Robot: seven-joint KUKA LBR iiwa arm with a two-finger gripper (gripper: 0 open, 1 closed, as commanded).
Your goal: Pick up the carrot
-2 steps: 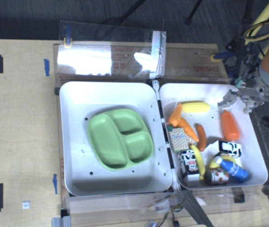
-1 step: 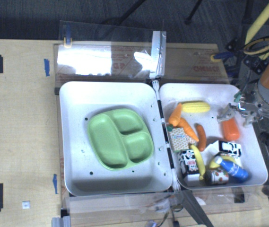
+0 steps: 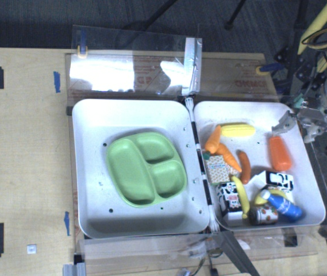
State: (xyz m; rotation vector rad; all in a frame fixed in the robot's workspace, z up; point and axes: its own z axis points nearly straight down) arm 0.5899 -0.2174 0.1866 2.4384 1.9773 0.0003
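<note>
Camera view: the hand is hovering at the right bin's upper right edge, its opening impossible to tell, gripping nothing visible. The carrot is lying near the corn cob; approach seems pending, reaching leftward.

two white bins lie left of the claw. one green divided plate, far left of it. one corn cob, one banana, one blue bottle, two cow-patterned cartons, all left or below.
</note>
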